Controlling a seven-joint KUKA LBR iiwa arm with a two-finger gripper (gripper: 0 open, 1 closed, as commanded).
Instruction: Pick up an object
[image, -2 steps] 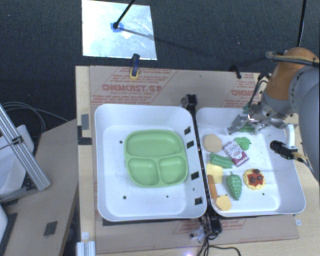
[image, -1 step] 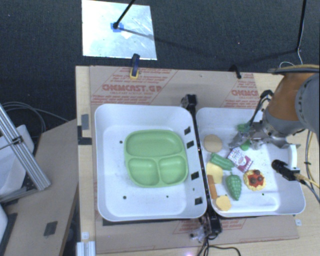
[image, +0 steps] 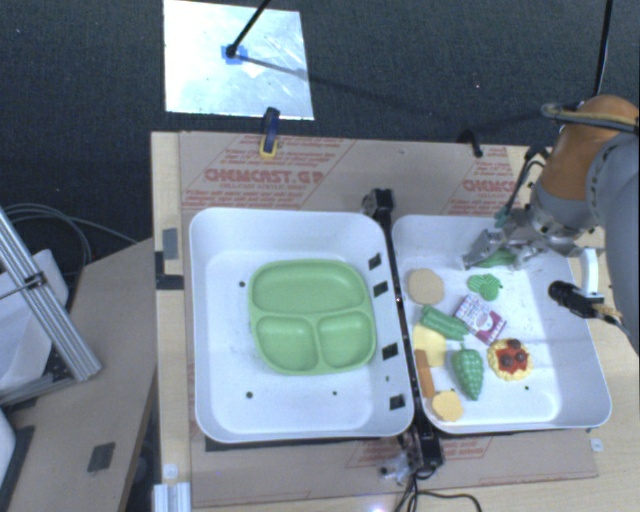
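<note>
camera view: the one overhead look, both bins seen at a slant.
gripper (image: 492, 250): low over the far part of the right bin (image: 560, 372), arm coming in from the right.
claw state: cannot tell. There's a green fleck at the tip, but it could be held or just lying behind it.
target: my guess is the leaf (image: 485, 286), on the right bin floor just beside the tip, on the near side.
risk 1: an empty close. The leaf looks flat and thin, so the claw could slide over it.
risk 2: a double grab. The packet (image: 482, 320) sits near the leaf and the cucumber (image: 443, 322) touches the packet, so a drift toward the near side would catch both.
risk 3: a wall strike. The tip is near the bin's far wall, so an offset that way could hit the rim.
risk 4: a nudge. A sideways sweep could push the leaf toward the disc (image: 426, 287).
clutter: corn (image: 467, 372), pizza (image: 511, 360) and yellow block (image: 430, 345) are packed in the near-left part, a poor place to descend.
open room: the right bin is bare along its right side and near-right corner, and straight up is clear.
left bin (image: 215, 290): holds a green tray (image: 310, 320) with bare floor around it, well apart from the gripper.
divider: the two bin rims meet between disc and tray, so a crossing needs lift first.
</note>
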